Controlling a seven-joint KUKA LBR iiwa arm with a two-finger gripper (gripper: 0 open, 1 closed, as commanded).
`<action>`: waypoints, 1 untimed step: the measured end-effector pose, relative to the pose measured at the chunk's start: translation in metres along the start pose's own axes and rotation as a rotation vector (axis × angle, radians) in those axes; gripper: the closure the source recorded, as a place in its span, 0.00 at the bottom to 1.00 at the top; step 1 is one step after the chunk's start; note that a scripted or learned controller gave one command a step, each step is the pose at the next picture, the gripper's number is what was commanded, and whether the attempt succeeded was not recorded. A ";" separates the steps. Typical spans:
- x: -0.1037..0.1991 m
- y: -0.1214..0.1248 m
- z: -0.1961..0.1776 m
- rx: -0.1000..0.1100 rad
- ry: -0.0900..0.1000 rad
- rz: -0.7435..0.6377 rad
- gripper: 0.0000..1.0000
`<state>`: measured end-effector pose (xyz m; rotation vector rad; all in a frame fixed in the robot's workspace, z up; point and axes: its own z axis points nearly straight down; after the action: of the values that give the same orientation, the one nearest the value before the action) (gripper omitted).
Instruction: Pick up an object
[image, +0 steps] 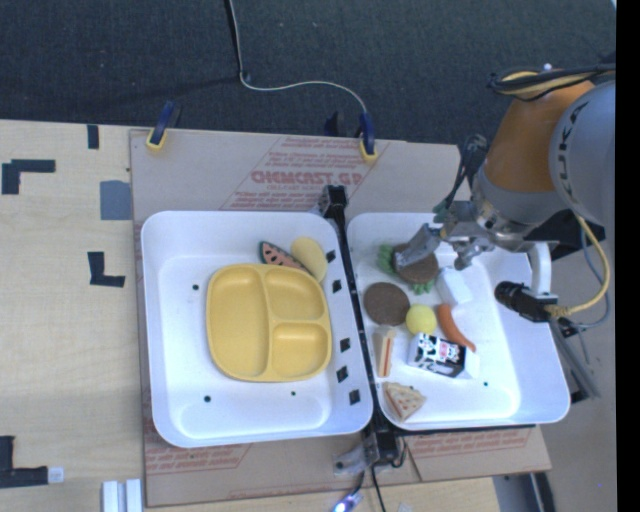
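Observation:
My gripper (441, 252) hangs over the upper part of the right bin (520, 395), with its two fingers spread, so it is open. Just under its left finger (418, 245) lies a grey-brown lump (416, 268), touching a green leafy piece (386, 258); I cannot tell whether the finger touches the lump. Below them lie a brown round patty (385, 300), a yellow ball (421, 319), an orange carrot (455, 327), a cow-patterned carton (438, 354), a thin orange stick (387, 352) and a sandwich wedge (405, 400).
The left bin (170, 300) holds a yellow divided plate (268, 322), with a watermelon slice (278, 254) and a banana (311, 257) at its upper edge. A black divider (345, 310) runs between the bins. The arm's body (545, 150) looms over the right bin's far corner.

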<state>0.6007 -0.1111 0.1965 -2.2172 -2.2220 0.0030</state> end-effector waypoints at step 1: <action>-0.011 0.047 0.118 0.000 -0.002 -0.001 0.00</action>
<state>0.6471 -0.1219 0.0787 -2.2167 -2.2240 0.0056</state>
